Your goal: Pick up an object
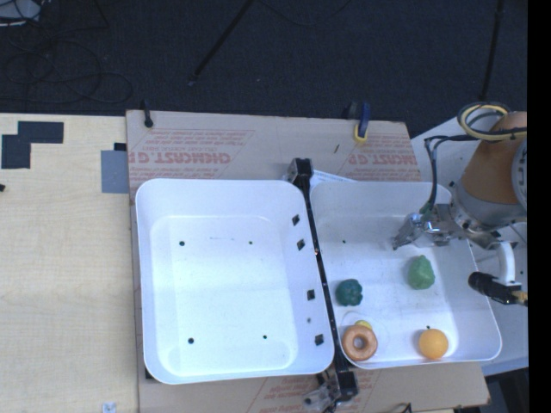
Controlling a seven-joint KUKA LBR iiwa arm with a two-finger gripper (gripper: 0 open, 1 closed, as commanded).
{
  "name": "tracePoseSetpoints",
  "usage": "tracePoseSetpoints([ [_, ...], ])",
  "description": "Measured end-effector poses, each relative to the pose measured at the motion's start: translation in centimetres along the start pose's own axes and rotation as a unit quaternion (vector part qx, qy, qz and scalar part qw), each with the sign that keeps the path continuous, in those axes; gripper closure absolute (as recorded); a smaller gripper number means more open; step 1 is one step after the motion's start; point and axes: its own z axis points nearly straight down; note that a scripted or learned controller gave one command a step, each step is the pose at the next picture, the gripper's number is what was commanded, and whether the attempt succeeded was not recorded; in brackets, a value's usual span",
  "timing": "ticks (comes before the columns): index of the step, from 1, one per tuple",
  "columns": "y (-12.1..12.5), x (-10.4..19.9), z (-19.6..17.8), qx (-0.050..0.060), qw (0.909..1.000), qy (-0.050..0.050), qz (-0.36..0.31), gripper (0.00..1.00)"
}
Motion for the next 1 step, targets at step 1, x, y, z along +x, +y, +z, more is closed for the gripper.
tracePoseSetpoints([
  [1, 3.30, 11.82, -5.42, 0.013, 0.9999, 0.009, -0.005, 0.00],
])
